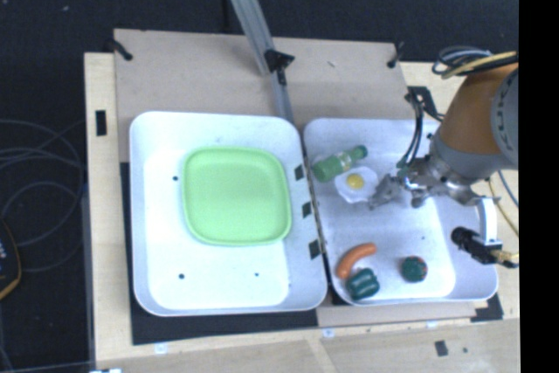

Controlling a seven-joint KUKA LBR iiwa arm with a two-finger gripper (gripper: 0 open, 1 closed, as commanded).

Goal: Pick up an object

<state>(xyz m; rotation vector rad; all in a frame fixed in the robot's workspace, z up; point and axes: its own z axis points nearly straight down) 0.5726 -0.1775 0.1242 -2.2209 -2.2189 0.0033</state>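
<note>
Gripper (390, 190), as I steer it, hangs low in the right bin (437, 227), its tip just beside the fried egg (355, 183), the likeliest target since it lies nearest. At this slant I cannot tell its opening. Green bottle (339, 162) touches the egg; sausage (356, 258) lies apart.

Even overhead light, white bins (157, 188) slightly glaring, soft focus, surroundings dark, perhaps underexposed.

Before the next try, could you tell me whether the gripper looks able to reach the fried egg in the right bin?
Probably yes: the gripper hangs just right of the fried egg, with bare bin floor between; only the green bottle crowds its upper left.
</note>
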